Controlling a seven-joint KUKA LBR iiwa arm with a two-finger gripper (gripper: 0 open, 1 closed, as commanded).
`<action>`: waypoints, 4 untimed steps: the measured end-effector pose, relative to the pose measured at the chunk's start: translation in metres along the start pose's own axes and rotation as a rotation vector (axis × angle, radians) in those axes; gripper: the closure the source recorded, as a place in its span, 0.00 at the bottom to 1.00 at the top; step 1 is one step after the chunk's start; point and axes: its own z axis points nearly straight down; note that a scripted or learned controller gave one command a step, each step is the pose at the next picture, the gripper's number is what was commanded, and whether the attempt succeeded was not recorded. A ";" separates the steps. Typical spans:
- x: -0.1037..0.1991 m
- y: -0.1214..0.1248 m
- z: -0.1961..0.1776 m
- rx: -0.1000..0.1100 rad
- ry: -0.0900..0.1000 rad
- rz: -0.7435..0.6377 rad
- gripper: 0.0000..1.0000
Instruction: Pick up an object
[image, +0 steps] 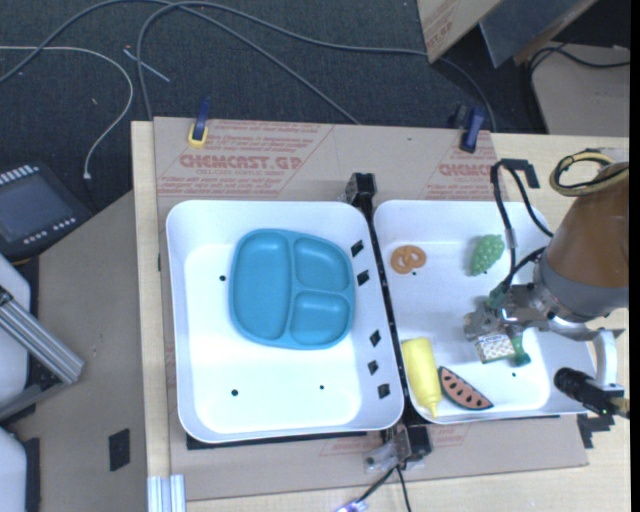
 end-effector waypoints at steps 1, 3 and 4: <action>-0.002 0.002 -0.064 -0.004 -0.001 -0.002 1.00; 0.062 0.021 -0.120 0.001 0.002 -0.008 1.00; 0.106 0.036 -0.108 0.004 0.002 -0.006 1.00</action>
